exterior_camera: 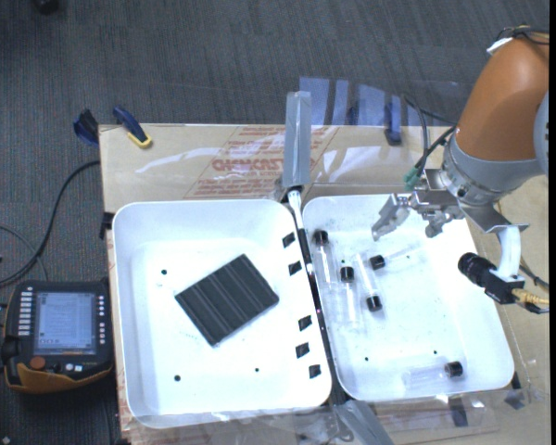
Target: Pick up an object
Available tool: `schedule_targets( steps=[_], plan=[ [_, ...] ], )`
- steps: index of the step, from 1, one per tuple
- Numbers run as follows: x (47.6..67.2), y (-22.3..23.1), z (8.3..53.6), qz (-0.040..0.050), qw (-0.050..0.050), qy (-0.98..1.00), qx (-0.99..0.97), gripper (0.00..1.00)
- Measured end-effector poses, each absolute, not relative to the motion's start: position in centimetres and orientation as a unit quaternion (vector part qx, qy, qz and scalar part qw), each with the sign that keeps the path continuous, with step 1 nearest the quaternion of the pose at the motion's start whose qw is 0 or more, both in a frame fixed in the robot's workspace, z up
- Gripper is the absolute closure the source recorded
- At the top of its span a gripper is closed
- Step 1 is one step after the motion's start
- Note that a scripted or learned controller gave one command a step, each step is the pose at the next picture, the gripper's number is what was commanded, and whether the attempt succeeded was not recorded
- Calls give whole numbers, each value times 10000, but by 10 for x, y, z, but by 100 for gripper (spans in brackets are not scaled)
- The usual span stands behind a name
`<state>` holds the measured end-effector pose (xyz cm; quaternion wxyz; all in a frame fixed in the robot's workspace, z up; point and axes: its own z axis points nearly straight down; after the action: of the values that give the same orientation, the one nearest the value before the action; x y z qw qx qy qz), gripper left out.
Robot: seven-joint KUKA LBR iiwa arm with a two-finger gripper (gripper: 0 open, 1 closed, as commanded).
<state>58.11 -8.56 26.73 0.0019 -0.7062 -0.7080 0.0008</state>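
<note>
My gripper (pixel 410 222) hangs over the back of the right bin (pixel 486 327), open, its two grey fingers spread with nothing between them. Below it lie several clear tubes with black caps: one by the bin's left wall (pixel 321 238), one a little below the gripper (pixel 377 261), another near the middle (pixel 372 301), and one at the front right (pixel 453 369). A dark ribbed rectangular pad (pixel 227 298) lies flat and skewed in the left bin (pixel 139 239).
A clear upright panel (pixel 298 151) stands behind the wall between the bins. Black clips (pixel 303 323) line that wall. A blue and yellow clamp (pixel 130 126) sits at the bench's back left. A teach pendant (pixel 56 332) rests on the floor at left.
</note>
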Motion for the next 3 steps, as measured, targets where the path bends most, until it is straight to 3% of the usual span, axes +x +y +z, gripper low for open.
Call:
schedule_targets(
  steps=[1,2,3],
  plan=[
    [598,-140,88,-6,4,-7190,-6950,0],
    [598,-141,96,-7,19,-7169,-6972,100],
    [617,-86,203,-6,-1,-7010,-7131,100]
  ],
)
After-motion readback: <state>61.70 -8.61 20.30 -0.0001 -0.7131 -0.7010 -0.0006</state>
